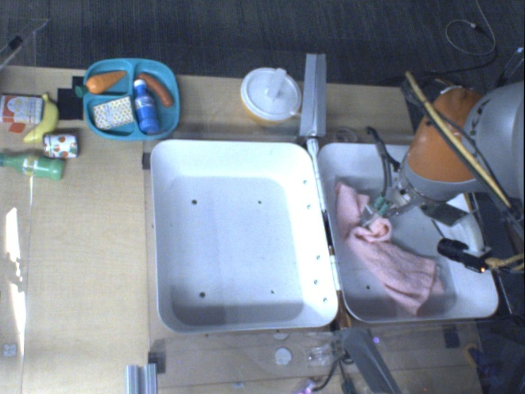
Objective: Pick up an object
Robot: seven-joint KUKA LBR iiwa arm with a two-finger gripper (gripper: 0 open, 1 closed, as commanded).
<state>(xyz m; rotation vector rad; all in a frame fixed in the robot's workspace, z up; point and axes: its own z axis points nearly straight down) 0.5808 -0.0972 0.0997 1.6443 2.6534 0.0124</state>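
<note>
Grey, rounded arm at the right edge of the frame, smooth-shelled and bulky. Glossy orange band, dome-shaped, at upper right. Thin dark cables just left of the band. Small pale metal gripper at the tip, right of centre.

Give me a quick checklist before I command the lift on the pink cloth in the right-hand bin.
1. Target present: pink cloth lies in the right-hand bin - ok.
2. Cloth inside the bin walls, not draped over the rim - ok.
3. Gripper positioned at the cloth's bunched upper end - ok.
4. Cloth actually held by the gripper - cannot tell.
5. Whole cloth will come up in one lift: the far part lies spread toward the bin's near corner - cannot tell.
</note>
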